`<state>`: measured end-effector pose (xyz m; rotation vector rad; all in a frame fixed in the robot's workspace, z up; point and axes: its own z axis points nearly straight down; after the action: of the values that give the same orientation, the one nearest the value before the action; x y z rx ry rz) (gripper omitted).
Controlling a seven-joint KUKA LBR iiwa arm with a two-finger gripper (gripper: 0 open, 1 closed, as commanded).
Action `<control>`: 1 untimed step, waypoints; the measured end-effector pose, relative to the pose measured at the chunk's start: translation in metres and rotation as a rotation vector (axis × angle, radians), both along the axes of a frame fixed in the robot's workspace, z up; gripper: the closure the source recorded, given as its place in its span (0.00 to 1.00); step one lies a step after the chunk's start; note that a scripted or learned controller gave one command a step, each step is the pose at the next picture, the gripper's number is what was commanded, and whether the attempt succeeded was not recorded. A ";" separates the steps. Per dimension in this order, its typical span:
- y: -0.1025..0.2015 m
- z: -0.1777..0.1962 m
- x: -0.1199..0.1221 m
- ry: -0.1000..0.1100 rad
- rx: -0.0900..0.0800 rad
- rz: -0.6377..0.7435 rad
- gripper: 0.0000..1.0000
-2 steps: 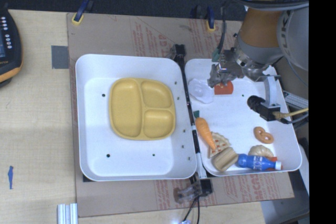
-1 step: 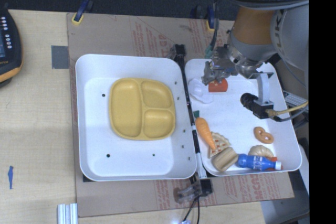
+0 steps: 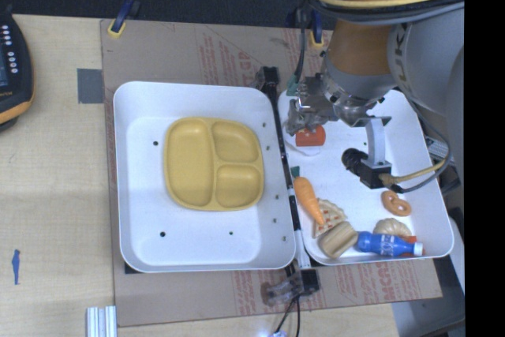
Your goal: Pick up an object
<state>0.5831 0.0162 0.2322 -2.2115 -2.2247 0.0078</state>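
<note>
While the left bin [image 3: 134, 241] just has a yellow divided plate [image 3: 213, 163] in it, the right bin [image 3: 430, 201] holds a carrot [image 3: 307, 200], bread bits [image 3: 334, 237], a blue bottle [image 3: 387, 245], a pretzel [image 3: 396, 204] and a red-orange block [image 3: 310, 136]. The gripper [image 3: 304, 116] sits right over that block; the arm hides its tips, so can't tell the grip.

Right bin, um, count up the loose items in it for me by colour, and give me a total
Orange or red: 2, the carrot and the red-orange piece below the gripper
Tan or brown: 4, the pretzel, bread roll, wedge and round bun
Blue: 1, the bottle
Total: 7
</note>
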 end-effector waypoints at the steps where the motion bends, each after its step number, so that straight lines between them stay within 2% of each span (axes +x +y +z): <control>1: 0.026 0.010 -0.012 0.002 0.001 0.002 1.00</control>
<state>0.5711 0.0420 0.2420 -2.2083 -2.2251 0.0086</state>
